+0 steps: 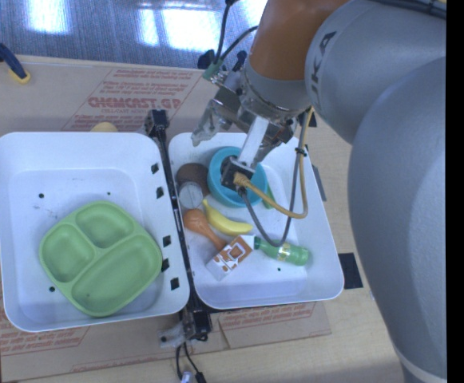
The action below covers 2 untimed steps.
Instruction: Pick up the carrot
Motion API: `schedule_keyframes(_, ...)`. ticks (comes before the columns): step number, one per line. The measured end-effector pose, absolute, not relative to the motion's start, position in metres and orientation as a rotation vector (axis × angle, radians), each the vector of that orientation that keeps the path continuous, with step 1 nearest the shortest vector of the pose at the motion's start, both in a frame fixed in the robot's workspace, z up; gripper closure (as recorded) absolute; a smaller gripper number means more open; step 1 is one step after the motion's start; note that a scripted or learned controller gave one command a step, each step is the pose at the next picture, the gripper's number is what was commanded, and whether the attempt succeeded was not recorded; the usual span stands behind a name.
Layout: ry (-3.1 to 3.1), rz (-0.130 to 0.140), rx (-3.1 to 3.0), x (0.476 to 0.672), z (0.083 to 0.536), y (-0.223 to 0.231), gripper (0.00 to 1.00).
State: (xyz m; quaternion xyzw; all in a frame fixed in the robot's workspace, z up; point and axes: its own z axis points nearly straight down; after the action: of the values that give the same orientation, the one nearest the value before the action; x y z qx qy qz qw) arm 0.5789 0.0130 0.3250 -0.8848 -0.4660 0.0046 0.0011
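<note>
The carrot (199,223) is a short orange piece lying in the right bin (311,286) near its left wall, just in front of a brown round object (189,183) and touching the banana (228,221). My gripper (204,132) hangs over the back left corner of that bin, behind the carrot and apart from it. Nothing shows between it and the carrot except the brown object.
A blue bowl (220,178) sits at the back of the right bin, partly under the wrist. A small brown-and-white carton (231,256) and a green bottle (284,252) lie in front. The left bin (16,182) holds a green divided plate (100,256).
</note>
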Motion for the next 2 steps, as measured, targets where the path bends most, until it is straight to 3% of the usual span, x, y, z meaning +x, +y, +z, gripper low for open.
schedule_keyframes(1,-1.608,0.006,-2.7,0.61,0.416,-0.054,0.0)
schedule_keyframes(2,-1.339,0.008,-2.84,0.619,0.476,-0.037,0.0)
